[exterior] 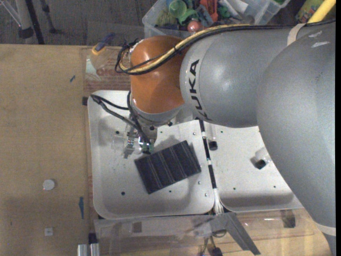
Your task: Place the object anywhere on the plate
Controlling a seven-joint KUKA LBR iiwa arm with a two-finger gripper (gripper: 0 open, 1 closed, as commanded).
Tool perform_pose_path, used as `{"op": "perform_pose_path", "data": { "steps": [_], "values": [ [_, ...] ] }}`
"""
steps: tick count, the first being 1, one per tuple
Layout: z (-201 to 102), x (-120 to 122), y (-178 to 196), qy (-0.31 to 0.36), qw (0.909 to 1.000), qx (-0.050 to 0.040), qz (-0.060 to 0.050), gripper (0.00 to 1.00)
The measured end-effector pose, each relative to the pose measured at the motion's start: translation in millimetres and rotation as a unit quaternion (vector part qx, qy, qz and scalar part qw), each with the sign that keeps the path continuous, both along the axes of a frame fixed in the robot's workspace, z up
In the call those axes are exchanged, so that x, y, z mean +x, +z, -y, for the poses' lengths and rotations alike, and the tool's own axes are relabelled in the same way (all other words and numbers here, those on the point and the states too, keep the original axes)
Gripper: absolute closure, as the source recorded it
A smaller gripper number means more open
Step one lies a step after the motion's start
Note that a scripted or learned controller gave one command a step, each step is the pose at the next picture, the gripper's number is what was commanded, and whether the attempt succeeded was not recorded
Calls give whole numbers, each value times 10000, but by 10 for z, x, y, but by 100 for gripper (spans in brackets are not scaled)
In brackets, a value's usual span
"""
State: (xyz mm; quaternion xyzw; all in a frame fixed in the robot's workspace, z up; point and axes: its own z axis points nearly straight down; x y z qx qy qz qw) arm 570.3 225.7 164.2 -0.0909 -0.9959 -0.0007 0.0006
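One grey arm [240, 73] is held over the left bin [106, 196], where the dark ribbed plate [168, 167] lies; the gripper [137, 143], just beside its far-left corner, cannot be judged wide or narrow, nor any object made out; release is best made further right, squarely over the plate

A robotics lab, by every sign. Industrial grey KUKA arm [250, 63] with an orange band, cables looped over its wrist, reaching across a plain wooden bench [37, 143]. Two shallow white bins [106, 196] bolted side by side as a fixed test station, screw heads dotting their floors. Behind the bench, a clear plastic tub [213, 4] heaped with bright toy-like objects, probably a stock of test items, though too blurred to name singly. Thin dark legs [26, 9] at the top left corner, perhaps a tripod or stand, on a grey carpeted floor.
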Motion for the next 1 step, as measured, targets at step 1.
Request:
{"op": "perform_pose_path", "data": {
  "steps": [1],
  "values": [
    [2,-357,494,2812,9597,8,24,100]
  ]
}}
